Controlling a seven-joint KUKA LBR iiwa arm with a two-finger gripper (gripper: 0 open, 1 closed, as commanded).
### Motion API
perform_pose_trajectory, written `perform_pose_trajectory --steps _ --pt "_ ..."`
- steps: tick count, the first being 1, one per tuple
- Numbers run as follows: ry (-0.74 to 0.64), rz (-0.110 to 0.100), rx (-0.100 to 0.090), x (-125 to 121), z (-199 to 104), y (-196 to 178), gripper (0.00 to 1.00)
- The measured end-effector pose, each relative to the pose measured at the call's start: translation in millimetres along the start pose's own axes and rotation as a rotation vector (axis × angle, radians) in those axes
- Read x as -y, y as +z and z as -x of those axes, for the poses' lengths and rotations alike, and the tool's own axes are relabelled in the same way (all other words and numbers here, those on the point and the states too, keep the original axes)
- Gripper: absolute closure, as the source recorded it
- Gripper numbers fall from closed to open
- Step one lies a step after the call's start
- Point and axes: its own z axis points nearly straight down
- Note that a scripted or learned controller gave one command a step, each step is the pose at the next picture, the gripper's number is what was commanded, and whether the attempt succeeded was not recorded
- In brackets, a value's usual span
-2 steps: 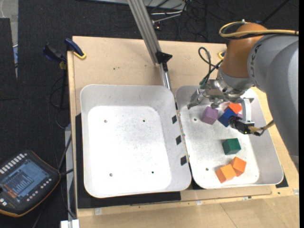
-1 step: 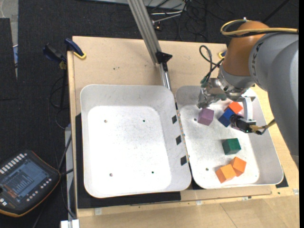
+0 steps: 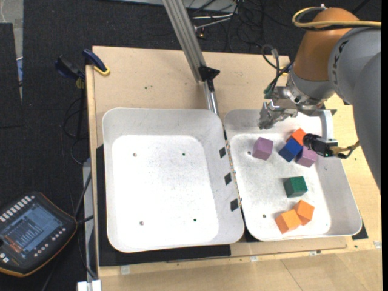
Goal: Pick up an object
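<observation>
While the grey arm (image 3: pixel 357 59) reaches in from the right with its orange band above the wrist, its gripper (image 3: pixel 268 119) hangs over the far left part of the right bin (image 3: pixel 339 187), near that bin's far rim. Whether the fingers are spread or closed cannot be told from this angle, and nothing can be made out between them.

All the blocks lie in the right bin. A purple block (image 3: pixel 263 148) sits just below and slightly left of the gripper, apart from it. To its right a blue block (image 3: pixel 290 151) lies close against a red-orange block (image 3: pixel 297 137) behind it and a second purple block (image 3: pixel 307 157) at its right side; these three form a tight cluster. A green block (image 3: pixel 296 186) rests alone near the middle of the bin. Toward the near edge, two orange blocks (image 3: pixel 295 216) lie touching each other.

The left bin (image 3: pixel 121 132) stands beside the right one on the wooden counter (image 3: pixel 139 71). A metal rail (image 3: pixel 182 26) slants down from the top toward the gap between the bins. A handheld control pendant (image 3: pixel 30 232) lies off the counter at the lower left.
</observation>
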Motion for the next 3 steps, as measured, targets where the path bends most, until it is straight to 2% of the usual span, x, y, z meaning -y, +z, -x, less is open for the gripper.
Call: perform_pose_trajectory --steps 1,2,3 --pt "0.0 0.003 0.001 -1.0 0.4 -64.9 1.0" --pt "0.0 -0.001 0.0 -2.1 0.2 -82.7 1.0" --pt "-0.004 -0.007 -0.002 7.2 -52.8 -68.0 1.0"
